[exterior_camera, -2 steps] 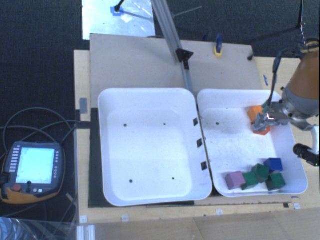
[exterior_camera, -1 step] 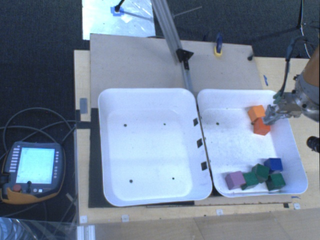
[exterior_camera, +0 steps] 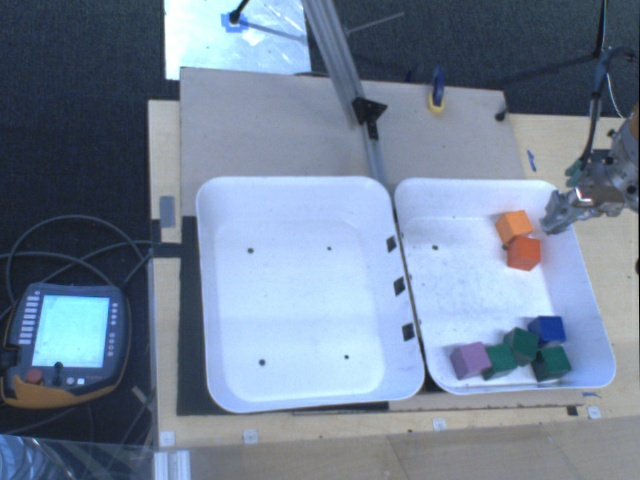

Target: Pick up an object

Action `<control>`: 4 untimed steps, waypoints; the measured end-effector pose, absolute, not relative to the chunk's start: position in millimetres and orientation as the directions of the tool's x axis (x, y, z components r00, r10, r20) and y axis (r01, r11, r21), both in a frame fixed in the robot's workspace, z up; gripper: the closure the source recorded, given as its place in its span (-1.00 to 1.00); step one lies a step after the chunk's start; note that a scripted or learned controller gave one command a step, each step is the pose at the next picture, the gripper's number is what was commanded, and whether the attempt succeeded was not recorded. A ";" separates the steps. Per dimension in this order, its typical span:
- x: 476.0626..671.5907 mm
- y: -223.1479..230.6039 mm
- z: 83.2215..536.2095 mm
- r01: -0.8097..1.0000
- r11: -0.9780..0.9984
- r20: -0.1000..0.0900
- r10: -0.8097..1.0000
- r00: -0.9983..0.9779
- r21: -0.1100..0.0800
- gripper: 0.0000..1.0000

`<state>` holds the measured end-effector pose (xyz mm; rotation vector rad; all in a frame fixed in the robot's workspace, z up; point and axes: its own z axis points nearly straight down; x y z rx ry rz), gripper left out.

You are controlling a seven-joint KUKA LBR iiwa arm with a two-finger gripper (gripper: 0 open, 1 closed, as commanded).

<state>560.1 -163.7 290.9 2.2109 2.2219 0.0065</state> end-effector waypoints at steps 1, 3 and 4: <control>563.0 -109.7 271.9 1.000 0.010 0.002 1.000 -0.010 0.002 1.00; 556.6 0.8 254.1 1.000 0.011 0.003 1.000 -0.011 0.001 1.00; 556.2 43.3 246.3 1.000 0.009 0.002 1.000 -0.009 0.000 1.00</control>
